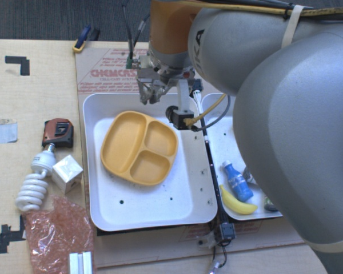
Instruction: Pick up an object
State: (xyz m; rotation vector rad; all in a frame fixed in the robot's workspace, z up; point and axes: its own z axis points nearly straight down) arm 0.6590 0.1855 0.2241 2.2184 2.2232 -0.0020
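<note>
the hand (150, 94) hangs over the far edge of the left white bin (103, 210); i cannot tell its state. the yellow three-compartment plastic plate (139, 148) lies flat mid-bin, apart from it. a blue bottle (238, 182) and yellow banana (238, 204) rest in the right white bin (217, 133).
</note>
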